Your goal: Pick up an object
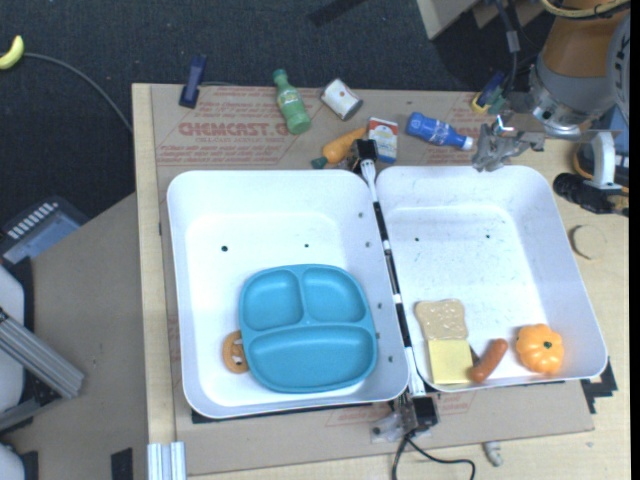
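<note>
My gripper (491, 154) hangs over the far rim of the right bin (470, 248), close to its back right corner, with nothing visible in it. At that bin's near end lie a slice of toast (441, 318), a yellow cheese square (449, 360), a small sausage (488, 360) and an orange pumpkin (540, 349). The left bin (250, 218) holds a blue divided plate (307, 326) with a pretzel (235, 352) tucked beside its left edge.
Behind the bins on the bench lie a green bottle (292, 102), a white can (341, 98), a blue bottle (436, 131), a carton (382, 138), a carrot-like piece (340, 149) and a dark blue item (192, 81).
</note>
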Motion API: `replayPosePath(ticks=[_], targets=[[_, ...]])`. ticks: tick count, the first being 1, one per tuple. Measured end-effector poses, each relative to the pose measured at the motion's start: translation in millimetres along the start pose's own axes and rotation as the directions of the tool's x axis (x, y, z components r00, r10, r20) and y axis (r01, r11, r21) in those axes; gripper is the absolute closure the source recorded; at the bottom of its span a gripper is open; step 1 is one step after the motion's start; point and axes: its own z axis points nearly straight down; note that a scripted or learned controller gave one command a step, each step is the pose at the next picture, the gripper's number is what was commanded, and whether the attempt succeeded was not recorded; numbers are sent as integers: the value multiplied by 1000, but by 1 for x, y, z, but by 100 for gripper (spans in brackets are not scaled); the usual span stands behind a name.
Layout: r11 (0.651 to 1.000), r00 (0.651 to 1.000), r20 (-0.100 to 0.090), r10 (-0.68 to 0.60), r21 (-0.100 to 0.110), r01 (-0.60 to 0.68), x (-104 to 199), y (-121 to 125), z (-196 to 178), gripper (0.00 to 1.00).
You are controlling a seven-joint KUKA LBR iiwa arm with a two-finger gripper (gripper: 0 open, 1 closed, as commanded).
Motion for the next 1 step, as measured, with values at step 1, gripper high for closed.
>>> replayPosePath(ticks=[1], targets=[[1000,1000,-2,-1,4,1,12,0,2,100]])
